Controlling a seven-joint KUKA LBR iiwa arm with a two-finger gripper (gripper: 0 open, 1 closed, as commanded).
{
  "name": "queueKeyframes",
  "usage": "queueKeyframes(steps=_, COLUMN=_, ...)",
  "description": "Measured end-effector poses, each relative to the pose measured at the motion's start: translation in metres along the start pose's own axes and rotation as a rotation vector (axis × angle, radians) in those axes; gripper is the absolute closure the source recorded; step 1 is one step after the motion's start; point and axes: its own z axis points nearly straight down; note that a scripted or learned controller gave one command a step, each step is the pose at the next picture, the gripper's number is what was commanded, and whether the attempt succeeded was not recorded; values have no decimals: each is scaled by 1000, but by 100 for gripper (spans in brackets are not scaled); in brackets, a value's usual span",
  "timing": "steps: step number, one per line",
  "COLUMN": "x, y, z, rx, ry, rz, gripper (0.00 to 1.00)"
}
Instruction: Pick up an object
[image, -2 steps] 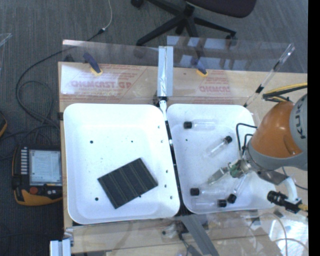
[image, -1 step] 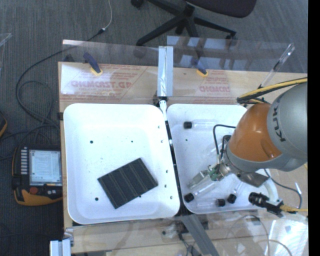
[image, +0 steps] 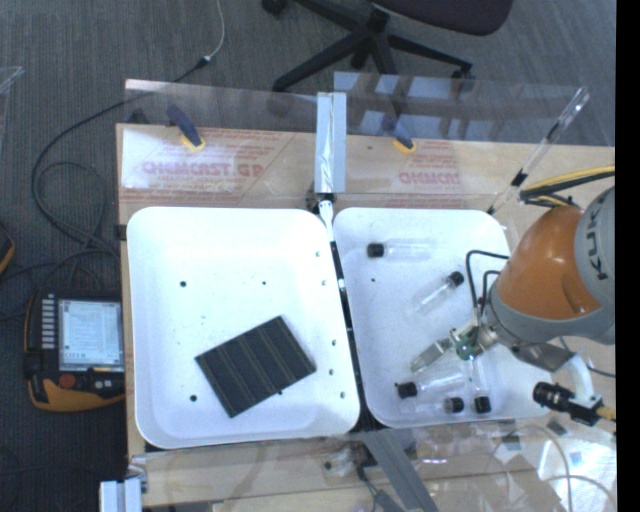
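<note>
Several clear tubes with black caps lie in the right bin (image: 390, 330). One tube (image: 398, 249) rests near the bin's far edge and another tube (image: 440, 290) lies slanted in the middle. A third tube (image: 427, 384) lies near the front wall, with two more black caps (image: 456, 405) beside it. A dark ribbed rectangular pad (image: 256, 365) lies flat in the left bin (image: 200, 250). My gripper (image: 442, 352) hangs low over the front half of the right bin, just above the front tubes, under the orange band (image: 540, 270).
A handheld pendant (image: 75, 350) lies on the floor to the left of the bench. Clear panels and clamps stand along the bench's far edge (image: 330, 150). A black divider runs between the two bins.
</note>
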Motion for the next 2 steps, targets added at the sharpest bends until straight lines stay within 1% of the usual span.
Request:
queueKeyframes(steps=1, x=37, y=39, z=0, rx=2, ry=0, rz=-41, gripper=0)
queueKeyframes(steps=2, x=47, y=23, z=0, rx=-2, ry=-2, rz=-61, gripper=0)
